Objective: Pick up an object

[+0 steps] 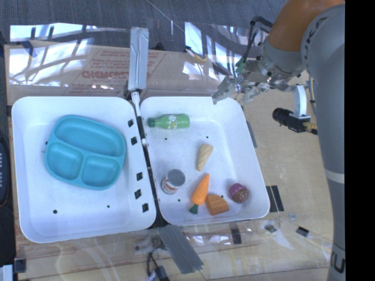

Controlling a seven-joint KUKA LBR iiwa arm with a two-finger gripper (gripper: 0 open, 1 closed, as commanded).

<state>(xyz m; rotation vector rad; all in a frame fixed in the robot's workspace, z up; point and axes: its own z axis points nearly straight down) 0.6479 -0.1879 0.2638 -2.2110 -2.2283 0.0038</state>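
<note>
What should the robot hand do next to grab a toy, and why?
Probably swing in over the right bin and lower toward the green bottle. The gripper hangs above the bin's far right corner, holding nothing, and the bottle lies nearest, apart from the other toys.

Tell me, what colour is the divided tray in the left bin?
Light blue tray, seen best in the camera view.

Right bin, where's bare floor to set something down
Open floor lies between the green bottle and the cone, toward the bin's right wall. The front is crowded: can, carrot, orange wedge, purple ball.
</note>
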